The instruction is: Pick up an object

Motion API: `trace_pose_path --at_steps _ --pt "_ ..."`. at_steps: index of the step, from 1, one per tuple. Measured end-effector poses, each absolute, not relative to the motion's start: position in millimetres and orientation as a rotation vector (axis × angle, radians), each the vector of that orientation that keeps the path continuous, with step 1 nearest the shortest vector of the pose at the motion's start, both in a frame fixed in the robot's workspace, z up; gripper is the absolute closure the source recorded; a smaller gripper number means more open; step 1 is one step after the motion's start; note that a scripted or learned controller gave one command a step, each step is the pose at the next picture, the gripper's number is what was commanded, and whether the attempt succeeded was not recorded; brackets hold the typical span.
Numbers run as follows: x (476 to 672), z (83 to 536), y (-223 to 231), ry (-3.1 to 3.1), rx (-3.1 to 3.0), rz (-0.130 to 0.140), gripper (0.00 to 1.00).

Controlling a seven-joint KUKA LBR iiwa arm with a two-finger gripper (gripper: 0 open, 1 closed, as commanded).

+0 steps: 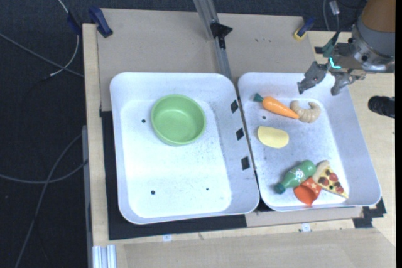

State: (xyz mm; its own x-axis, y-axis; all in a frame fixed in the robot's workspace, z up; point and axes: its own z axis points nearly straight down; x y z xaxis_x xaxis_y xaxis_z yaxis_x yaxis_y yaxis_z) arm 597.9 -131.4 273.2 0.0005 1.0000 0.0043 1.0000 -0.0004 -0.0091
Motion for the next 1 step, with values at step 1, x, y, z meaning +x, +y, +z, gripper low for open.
trace_pose_path --at_steps 1 --pt "598.5 275.2 -131.4 -2.217 -2.217 0.001 0.0"
